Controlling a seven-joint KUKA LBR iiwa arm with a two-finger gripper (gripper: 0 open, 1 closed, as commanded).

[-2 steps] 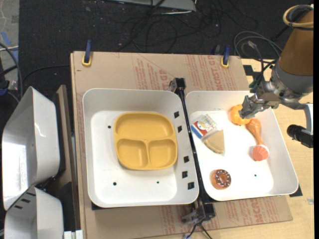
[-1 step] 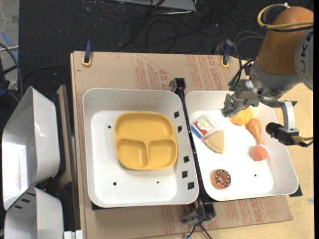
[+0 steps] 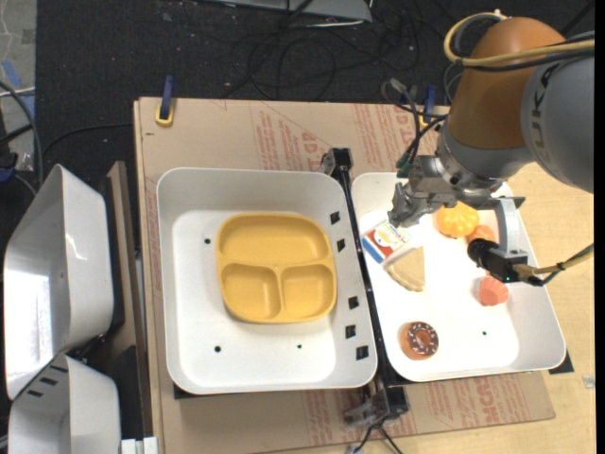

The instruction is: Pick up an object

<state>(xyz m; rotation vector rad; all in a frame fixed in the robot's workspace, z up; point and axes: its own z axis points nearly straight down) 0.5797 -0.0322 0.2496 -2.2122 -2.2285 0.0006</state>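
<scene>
Gripper (image 3: 408, 208) low in the right bin (image 3: 529, 343), just above the small carton (image 3: 386, 241) near the bin's left wall; can't tell its state. Sandwich (image 3: 408, 269), donut (image 3: 419, 340), yellow and red toys beside; yellow tray (image 3: 277, 266) in the left bin (image 3: 189, 348).

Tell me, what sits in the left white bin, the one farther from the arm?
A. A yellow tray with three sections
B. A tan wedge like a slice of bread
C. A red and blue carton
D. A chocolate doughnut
A: the yellow tray, split into three sections, lies in the left bin, while the doughnut, the carton and the tan wedge all lie in the right bin.
</scene>
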